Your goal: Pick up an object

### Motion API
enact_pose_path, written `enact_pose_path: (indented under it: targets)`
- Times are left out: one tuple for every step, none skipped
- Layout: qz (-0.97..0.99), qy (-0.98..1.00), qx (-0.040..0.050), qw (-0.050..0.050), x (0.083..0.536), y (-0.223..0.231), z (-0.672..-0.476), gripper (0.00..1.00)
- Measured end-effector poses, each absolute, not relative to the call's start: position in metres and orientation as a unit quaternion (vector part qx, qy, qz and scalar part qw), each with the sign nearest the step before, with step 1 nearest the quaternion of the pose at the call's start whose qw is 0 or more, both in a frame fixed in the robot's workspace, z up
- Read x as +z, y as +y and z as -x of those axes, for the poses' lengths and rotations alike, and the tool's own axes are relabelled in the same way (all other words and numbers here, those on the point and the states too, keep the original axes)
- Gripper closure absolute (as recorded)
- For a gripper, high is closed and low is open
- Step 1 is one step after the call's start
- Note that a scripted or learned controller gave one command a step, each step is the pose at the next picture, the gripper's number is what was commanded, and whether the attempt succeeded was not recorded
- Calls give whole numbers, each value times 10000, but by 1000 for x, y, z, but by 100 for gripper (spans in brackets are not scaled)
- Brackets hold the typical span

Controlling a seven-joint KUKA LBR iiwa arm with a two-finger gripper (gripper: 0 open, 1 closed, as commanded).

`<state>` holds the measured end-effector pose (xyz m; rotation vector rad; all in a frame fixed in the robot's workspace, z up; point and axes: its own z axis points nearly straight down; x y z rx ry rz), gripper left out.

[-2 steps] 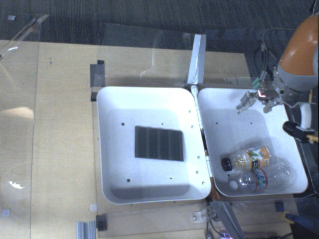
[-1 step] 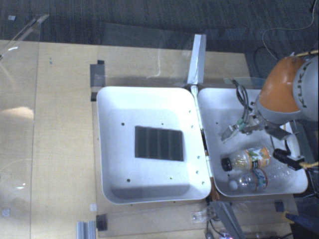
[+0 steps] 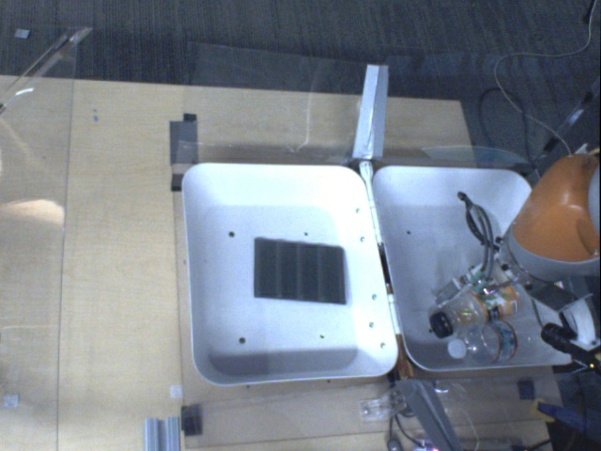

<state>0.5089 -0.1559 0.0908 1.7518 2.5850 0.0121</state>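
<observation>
Pincer [image 3: 474,310] in right bin [image 3: 423,214] — dark ribbed pad [image 3: 300,271] in left bin [image 3: 211,252].

Both bins read white to me: the left bin [image 3: 197,252] holds a dark grey mat [image 3: 300,271], seemingly ribbed with darker parallel stripes; the right bin [image 3: 423,219] is plain. The worktop [image 3: 103,280] is pale wood-toned, the floor [image 3: 235,7] dark grey, the arm's band [image 3: 563,216] orange.

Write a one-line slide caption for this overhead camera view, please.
Robot arm reaches into the right bin, gripper near its floor; a dark ribbed rectangle lies in the left bin.
</observation>
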Motion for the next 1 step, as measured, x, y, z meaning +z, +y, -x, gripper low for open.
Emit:
enact_pose_path:
  targets:
    - [-5138, 8578, 48, 98, 91, -94, -494, 0]
